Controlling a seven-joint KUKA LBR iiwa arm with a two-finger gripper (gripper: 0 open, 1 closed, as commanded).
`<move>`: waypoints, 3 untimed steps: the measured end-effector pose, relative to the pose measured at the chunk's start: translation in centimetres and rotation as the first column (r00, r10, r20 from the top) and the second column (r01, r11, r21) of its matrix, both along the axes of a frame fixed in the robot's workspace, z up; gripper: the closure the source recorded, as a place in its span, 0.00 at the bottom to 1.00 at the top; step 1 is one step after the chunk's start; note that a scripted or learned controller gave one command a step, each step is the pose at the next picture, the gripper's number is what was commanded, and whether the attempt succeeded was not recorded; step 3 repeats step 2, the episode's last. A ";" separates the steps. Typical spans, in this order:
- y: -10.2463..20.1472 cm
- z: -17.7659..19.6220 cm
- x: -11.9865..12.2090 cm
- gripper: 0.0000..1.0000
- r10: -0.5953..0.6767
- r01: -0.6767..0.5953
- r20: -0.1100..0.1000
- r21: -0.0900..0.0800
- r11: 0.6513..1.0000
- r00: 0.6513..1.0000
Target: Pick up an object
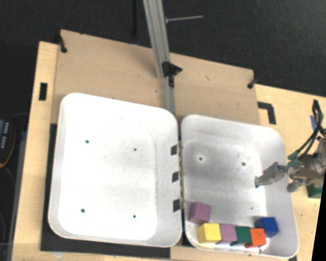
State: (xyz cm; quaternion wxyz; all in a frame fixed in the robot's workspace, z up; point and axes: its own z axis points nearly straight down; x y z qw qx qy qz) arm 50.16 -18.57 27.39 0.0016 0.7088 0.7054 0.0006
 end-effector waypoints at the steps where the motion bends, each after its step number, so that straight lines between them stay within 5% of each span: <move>1: -1.1 -5.0 -0.8 0.00 0.003 -0.003 -0.007 0.001 1.000 1.000; 2: -1.2 -3.6 -0.6 1.00 0.001 -0.001 0.002 -0.001 1.000 1.000; 3: -1.2 -3.6 -0.6 1.00 0.001 -0.001 0.002 -0.001 1.000 1.000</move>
